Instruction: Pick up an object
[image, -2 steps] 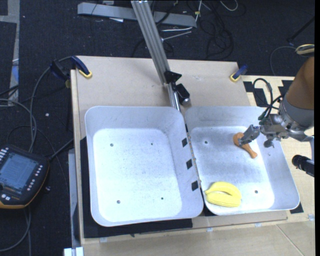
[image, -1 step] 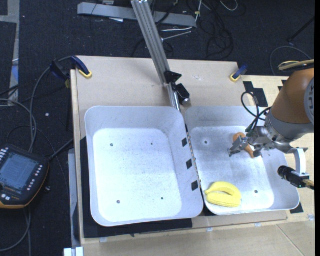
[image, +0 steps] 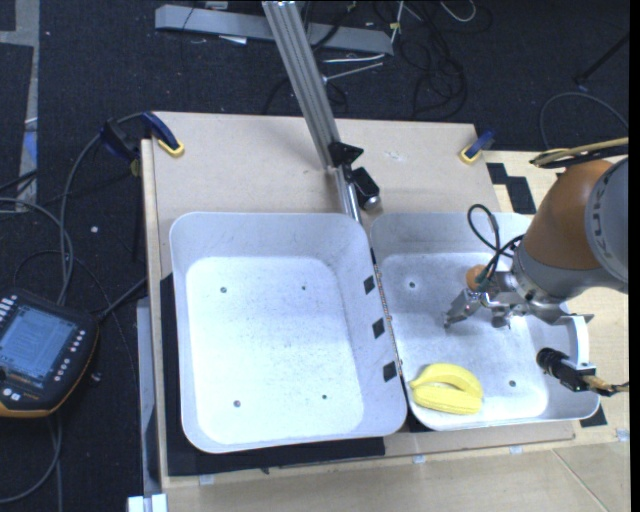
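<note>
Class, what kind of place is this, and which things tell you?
Probably a robotics lab: a robot arm over two white bins, a handheld control pad on the floor, and loose cables.

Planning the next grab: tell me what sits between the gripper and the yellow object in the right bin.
Nothing visible does. Bare bin floor lies between the gripper and the yellow object near the bin's front edge.

Arm: grey, reaching in from the right side of the view, bent down toward the left.
Band: orange, curving above the wrist at the upper right.
Wrist: grey, angled down and to the left, with a black cable looping over it.
Gripper (image: 462, 312): low, pointing left and slightly downward; its metal fingertips taper toward a narrow point.
</note>
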